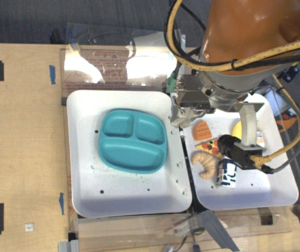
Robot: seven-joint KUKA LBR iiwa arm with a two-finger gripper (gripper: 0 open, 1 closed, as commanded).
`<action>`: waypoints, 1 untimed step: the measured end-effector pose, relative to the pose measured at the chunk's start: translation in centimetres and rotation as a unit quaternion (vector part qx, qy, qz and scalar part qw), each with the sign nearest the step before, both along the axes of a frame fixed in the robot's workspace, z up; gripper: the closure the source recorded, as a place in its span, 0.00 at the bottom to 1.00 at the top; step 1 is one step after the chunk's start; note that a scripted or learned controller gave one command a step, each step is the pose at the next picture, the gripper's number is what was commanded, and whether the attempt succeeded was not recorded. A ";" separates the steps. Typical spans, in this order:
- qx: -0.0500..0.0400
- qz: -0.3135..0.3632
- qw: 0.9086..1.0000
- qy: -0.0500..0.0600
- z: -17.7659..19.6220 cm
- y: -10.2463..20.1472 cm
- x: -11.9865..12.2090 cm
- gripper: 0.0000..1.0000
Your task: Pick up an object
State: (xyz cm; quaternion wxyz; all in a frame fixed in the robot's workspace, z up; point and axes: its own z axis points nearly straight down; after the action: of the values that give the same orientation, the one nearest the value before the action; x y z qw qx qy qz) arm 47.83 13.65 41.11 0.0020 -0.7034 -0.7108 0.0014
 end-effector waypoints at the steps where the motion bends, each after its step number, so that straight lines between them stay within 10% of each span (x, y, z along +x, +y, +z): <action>1: -0.002 -0.007 1.000 0.003 -13.3 -3.7 0.0 1.00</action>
State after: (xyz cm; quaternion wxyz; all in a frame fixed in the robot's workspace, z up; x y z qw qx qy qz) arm 47.81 9.95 27.81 0.0027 -0.7080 -0.7061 0.0050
